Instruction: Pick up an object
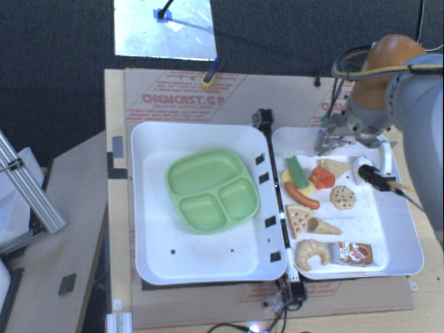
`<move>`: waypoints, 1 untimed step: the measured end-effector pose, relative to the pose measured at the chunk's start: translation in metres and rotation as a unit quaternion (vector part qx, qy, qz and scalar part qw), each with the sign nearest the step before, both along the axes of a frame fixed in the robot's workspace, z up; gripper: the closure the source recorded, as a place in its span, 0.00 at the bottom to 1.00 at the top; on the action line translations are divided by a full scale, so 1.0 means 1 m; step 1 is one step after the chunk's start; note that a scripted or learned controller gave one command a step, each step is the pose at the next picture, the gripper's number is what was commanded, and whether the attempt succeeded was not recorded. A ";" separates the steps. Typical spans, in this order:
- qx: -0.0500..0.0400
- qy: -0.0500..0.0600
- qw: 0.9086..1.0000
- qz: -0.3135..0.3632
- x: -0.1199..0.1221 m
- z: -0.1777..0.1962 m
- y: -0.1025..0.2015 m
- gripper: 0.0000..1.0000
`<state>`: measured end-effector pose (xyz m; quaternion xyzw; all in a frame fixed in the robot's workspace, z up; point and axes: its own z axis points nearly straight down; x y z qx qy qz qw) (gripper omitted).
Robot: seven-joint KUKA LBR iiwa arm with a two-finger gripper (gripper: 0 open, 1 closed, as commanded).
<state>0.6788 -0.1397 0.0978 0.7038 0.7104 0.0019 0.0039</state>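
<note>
While the croissant (pixel 313 253) and wrapper (pixel 354 254) sit at the right bin's (pixel 406 254) near edge, pizza (pixel 299 219), cone (pixel 324 226), cookie (pixel 342 198) and sausage (pixel 302 195) lie mid-bin. Gripper (pixel 333 141) hangs over its far edge, nothing visibly held; finger state: cannot tell. Green tray (pixel 211 189) fills left bin (pixel 156 255) center.

Toy food (pixel 316 210) crowding right bin (pixel 409 252)
</note>
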 end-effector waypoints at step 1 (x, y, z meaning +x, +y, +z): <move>0.001 0.001 1.000 -0.002 0.007 0.045 0.001 1.00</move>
